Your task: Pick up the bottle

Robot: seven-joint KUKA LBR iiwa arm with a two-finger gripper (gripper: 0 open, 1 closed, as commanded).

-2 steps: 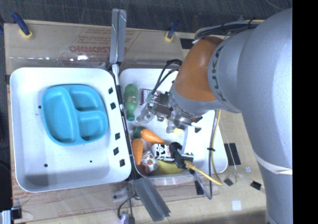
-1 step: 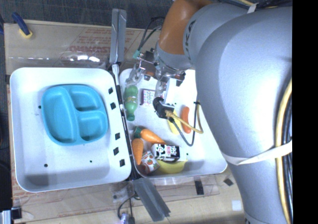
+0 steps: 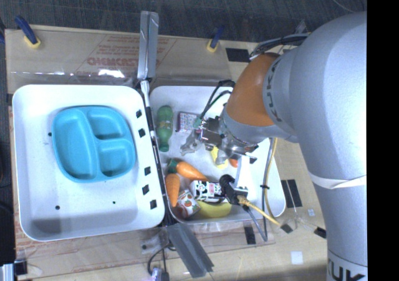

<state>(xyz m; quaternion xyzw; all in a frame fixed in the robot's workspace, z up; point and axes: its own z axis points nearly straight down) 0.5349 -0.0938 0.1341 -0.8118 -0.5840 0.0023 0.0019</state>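
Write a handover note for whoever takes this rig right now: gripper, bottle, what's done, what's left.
Gripper: low in the right bin, near its middle; whether the jaws are open or shut can't be read.
Bottle: green, lying along the right bin's left wall, apart from the gripper and not held.
Nearby: two carrots, a banana and a small cow-print carton at the bin's near end. Blue divided tray sits in the left bin.
Done: arm is over the right bin.
Left: grasp the bottle and lift it.
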